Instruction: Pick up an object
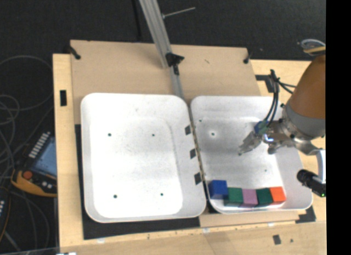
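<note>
Overhead, I see gripper (pixel 256 144) fingers spread, holding nothing, above right bin (pixel 230 111); blue cube (pixel 218 188) well apart along its near wall.

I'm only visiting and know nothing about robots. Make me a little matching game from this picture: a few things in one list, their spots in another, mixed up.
Things:
1. blue block
2. orange block
3. purple block
4. gripper

Places:
A. middle of the row of blocks
B. above the bare floor of the right bin
C. left end of the row
D. right end of the row

Pairs: 1-C, 2-D, 3-A, 4-B
</note>
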{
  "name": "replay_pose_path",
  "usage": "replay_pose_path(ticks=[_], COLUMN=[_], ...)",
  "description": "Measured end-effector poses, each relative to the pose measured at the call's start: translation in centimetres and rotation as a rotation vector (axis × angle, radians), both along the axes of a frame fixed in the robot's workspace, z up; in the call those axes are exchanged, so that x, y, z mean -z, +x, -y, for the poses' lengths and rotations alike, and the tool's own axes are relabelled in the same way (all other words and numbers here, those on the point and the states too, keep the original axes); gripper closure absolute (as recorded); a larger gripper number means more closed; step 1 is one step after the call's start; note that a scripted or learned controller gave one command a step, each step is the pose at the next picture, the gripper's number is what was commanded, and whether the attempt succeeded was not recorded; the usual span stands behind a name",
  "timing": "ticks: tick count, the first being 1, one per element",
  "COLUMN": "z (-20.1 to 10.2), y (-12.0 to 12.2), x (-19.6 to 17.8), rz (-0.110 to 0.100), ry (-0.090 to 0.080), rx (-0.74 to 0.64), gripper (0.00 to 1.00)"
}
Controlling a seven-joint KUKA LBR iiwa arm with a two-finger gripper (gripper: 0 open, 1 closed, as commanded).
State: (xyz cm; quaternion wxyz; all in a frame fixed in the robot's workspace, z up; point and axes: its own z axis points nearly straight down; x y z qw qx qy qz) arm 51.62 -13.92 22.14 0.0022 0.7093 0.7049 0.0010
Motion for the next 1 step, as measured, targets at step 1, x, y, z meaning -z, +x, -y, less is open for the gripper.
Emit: replay_pose_path(ticks=[1], z=[6.32], y=[9.75], x=[4.87], rz=[-0.001], ry=[-0.002], rx=[-0.009], gripper=[0.00])
